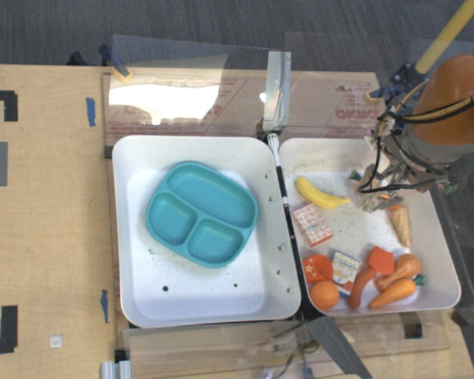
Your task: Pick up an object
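Banana (321, 195) lies near the right bin's (449, 268) far-left corner, just left of the hand (381, 194), apart from it; I cannot tell the hand's grip state.

Grey arm (426, 144), orange band, blk cables.

Two shallow white bins (134, 290) are sitting side by side, holding one teal divided plate (201, 213), one yellow banana (320, 195), one orange (325, 295) and two carrots (395, 293).
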Tool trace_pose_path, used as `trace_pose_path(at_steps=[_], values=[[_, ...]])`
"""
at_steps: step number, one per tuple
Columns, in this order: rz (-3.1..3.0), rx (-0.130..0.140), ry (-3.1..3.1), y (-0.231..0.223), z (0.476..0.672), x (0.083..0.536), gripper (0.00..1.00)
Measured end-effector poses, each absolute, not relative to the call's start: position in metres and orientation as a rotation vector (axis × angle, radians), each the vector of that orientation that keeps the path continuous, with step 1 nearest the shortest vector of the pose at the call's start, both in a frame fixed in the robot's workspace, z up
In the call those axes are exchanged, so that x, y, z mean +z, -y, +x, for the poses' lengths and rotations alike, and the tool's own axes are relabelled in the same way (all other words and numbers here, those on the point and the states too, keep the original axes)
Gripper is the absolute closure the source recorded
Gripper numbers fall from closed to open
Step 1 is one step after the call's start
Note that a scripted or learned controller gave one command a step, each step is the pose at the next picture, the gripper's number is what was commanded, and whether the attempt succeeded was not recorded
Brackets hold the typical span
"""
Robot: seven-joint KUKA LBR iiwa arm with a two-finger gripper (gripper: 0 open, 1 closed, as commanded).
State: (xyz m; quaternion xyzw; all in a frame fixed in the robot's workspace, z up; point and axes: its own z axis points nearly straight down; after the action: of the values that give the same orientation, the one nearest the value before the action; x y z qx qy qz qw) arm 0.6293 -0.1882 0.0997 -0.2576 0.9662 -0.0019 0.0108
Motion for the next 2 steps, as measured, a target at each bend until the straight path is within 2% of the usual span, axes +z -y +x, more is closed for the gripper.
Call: trace_pose_path(at_steps=[1, 2], values=[[-0.804, -0.004, -3.016, 0.188, 0.629, 0.099, 0.00], [-0.801, -0.006, -3.010, 0.187, 0.631, 0.109, 1.00]])
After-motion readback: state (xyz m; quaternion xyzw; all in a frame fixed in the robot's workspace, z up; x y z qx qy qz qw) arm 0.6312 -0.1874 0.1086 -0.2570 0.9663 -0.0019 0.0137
